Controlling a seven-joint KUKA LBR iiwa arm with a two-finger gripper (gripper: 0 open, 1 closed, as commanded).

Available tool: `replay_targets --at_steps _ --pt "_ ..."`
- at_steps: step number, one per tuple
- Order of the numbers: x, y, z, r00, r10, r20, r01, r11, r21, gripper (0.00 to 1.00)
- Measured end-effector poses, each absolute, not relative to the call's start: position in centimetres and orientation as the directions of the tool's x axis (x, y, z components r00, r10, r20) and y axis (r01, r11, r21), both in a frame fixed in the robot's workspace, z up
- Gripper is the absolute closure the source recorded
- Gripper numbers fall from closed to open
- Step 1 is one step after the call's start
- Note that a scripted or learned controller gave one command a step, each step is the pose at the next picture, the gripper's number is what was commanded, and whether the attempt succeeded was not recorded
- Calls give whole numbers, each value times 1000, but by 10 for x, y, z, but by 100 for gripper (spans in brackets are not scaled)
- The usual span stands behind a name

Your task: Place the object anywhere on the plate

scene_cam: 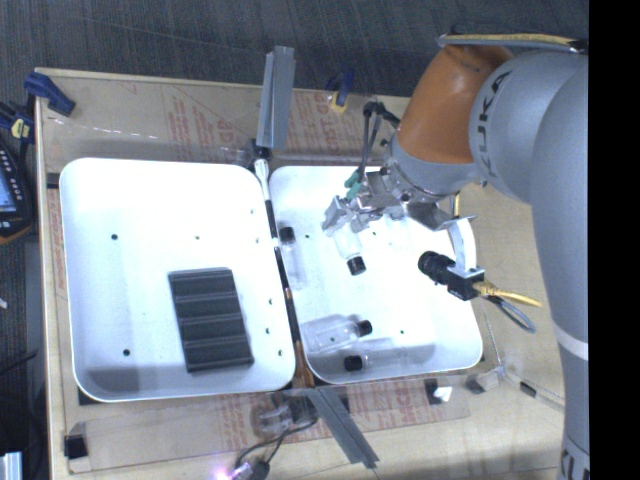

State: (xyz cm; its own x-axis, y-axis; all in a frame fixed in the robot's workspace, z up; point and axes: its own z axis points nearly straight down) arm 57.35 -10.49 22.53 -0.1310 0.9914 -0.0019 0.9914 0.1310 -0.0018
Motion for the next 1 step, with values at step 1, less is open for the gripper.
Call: replay_targets --at_steps 1 --pt "530 -1 239 202 979 0 979 -202 -7 100"
